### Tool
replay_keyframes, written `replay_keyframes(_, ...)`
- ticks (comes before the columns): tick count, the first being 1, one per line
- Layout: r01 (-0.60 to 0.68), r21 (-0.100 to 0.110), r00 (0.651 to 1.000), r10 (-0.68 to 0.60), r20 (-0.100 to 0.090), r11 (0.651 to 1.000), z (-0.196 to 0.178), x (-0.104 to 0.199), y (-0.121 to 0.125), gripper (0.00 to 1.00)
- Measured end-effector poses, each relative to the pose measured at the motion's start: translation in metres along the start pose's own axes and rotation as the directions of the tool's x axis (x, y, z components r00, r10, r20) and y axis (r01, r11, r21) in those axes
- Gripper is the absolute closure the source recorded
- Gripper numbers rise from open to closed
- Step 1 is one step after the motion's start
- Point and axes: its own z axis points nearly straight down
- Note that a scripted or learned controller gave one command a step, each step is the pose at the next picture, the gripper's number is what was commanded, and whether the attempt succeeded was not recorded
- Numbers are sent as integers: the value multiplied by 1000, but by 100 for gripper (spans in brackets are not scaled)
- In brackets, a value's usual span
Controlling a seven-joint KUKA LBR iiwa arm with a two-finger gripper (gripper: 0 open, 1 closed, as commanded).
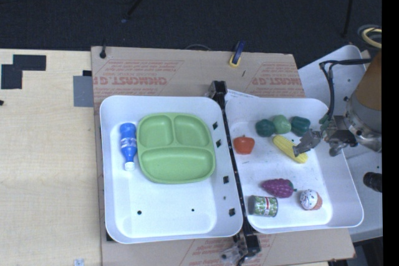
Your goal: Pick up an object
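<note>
Tool state unclear | glossy yellow corn | knobbly purple grapes

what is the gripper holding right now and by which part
Nothing is visibly held. The two-finger gripper hovers at the right end of the yellow toy corn cob in the right white bin, with nothing seen between its fingers.

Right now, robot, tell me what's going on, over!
Two-finger gripper at right bin's right side, holding nothing. Nearest target: yellow toy corn cob, just beside the gripper. Three green toy vegetables crowd close behind the corn.
</note>
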Motion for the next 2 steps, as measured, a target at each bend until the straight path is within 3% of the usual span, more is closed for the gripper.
replay_keyframes(1,2,-13,1000,-2,3,1000,-6,0,2,0)
replay_keyframes(2,2,-5,1000,-2,0,1000,53,3,-6,0)
